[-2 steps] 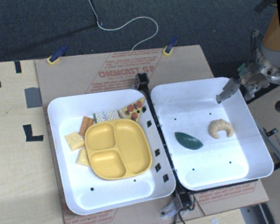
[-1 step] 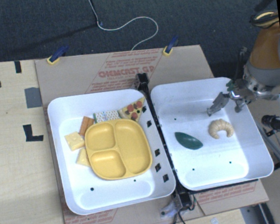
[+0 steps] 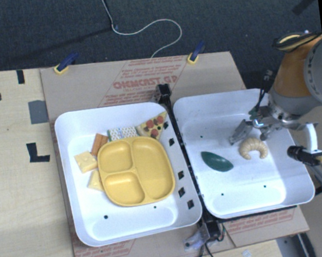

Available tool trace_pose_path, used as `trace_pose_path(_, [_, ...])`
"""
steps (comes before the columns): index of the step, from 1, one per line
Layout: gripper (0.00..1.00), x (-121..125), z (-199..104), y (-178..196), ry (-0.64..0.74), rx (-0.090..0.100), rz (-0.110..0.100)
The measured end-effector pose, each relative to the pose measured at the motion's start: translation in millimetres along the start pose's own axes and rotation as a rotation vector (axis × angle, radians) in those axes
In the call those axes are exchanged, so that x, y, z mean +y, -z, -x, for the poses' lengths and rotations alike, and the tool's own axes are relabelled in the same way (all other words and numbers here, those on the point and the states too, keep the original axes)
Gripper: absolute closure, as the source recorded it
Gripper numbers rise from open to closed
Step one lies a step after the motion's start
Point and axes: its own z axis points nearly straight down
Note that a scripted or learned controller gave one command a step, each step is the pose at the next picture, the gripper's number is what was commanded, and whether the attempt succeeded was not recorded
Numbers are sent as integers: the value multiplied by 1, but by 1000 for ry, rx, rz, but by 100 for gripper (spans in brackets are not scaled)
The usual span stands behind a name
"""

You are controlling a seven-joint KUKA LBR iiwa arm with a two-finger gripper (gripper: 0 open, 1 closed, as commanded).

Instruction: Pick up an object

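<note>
In the right bin (image 3: 247, 199) lie a tan croissant (image 3: 253, 150) and a dark green leaf-shaped piece (image 3: 217, 161). My gripper (image 3: 248, 136) reaches in from the right and hangs just above the croissant's far side. Its fingers stand apart, one fingertip (image 3: 233, 139) to the croissant's upper left and the other by its upper right. Nothing sits between them. The green piece lies apart, left of the croissant.
The left bin (image 3: 78, 212) holds a yellow divided plate (image 3: 136, 170), with crackers (image 3: 86, 162), a pizza slice (image 3: 154, 124) and other small toy foods along its far and left sides. The bins' shared wall (image 3: 183, 163) has black clips. A white cable (image 3: 148, 29) lies beyond the bins.
</note>
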Motion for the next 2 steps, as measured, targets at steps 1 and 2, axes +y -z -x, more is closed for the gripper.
trace_pose_path(1, [0, 0, -1, -26, 1, -2, 3])
trace_pose_path(2, [100, 2, -1, -13, 2, -3, 7])
